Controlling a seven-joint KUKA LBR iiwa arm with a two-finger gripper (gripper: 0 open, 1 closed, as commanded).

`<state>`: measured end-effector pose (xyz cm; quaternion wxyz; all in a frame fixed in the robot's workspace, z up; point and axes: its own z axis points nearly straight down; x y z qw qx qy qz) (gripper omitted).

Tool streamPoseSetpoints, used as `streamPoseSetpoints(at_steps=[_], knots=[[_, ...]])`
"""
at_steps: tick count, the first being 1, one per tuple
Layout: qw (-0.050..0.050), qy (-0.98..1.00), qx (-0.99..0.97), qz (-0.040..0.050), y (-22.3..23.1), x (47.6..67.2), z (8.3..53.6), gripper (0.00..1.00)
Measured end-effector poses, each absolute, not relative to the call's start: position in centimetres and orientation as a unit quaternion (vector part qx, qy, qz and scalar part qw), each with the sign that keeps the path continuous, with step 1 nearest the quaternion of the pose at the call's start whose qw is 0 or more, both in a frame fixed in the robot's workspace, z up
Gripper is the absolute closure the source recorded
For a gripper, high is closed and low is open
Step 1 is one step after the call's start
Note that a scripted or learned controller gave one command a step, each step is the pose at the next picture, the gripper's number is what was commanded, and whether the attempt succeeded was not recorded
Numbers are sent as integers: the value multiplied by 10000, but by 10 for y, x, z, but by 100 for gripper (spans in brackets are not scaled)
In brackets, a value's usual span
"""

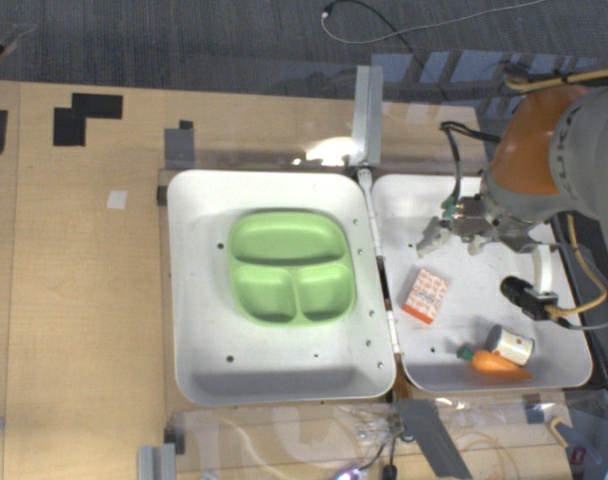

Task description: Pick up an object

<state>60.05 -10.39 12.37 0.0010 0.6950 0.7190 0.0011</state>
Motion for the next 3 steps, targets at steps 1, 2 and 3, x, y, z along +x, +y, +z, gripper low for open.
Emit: streamPoseSetpoints(at_steps=[1, 2, 3], knots=[[36, 7039, 7102, 22, -143, 663, 88, 0], [31, 6822, 7312, 26, -79, 671, 188, 0], [53, 6858, 7278, 32, -78, 672, 200, 100]])
